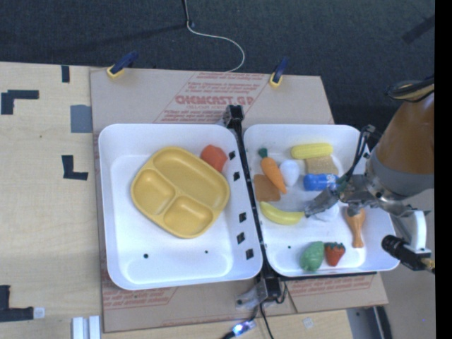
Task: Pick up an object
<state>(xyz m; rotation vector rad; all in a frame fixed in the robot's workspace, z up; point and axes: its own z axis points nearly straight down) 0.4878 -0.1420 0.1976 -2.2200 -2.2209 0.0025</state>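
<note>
1. The claw (pixel 319 205) hangs low in the right bin (pixel 282 263), near its middle; whether it is spread or pinching I cannot tell.
2. Just beside it lie a banana (pixel 280 215), a blue item (pixel 319 182) and a drumstick (pixel 357 226).
3. A carrot (pixel 273 174) and corn (pixel 311 150) lie toward the far edge.
4. The left bin (pixel 127 260) carries a yellow tray (pixel 180 191) and a tomato (pixel 213 157).

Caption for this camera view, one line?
KUKA arm's gripper low in the right bin among toy foods; yellow tray in the left bin.
</note>
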